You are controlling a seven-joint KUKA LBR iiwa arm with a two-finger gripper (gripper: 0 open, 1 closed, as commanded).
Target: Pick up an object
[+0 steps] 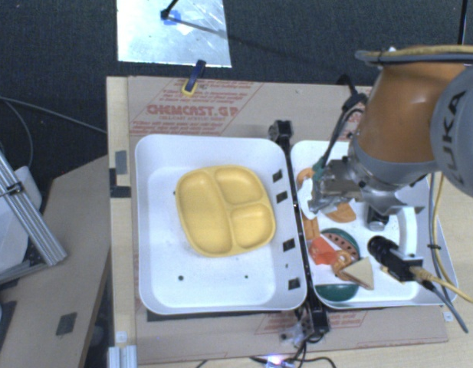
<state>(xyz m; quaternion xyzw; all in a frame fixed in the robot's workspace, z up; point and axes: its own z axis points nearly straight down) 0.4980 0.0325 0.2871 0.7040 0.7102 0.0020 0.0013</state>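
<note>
Camera view: your arm is over the right bin, hand state unreadable.
Nearest you, right bin [420, 296] holds a dark green piece [337, 291], tan wedge [360, 273], red-orange slice [328, 245]. Hand [322, 194] sits low above an orange item [305, 179]; can't tell its grip. Left bin [156, 205] holds a yellow divided plate [223, 209]. Farther back, table [213, 106] edge.

Two white bins [156, 228] are counted, one yellow divided tray [223, 209], and several small items, partly hidden.

Bright even overhead light — glare on foil sheet [173, 20], soft focus
</note>
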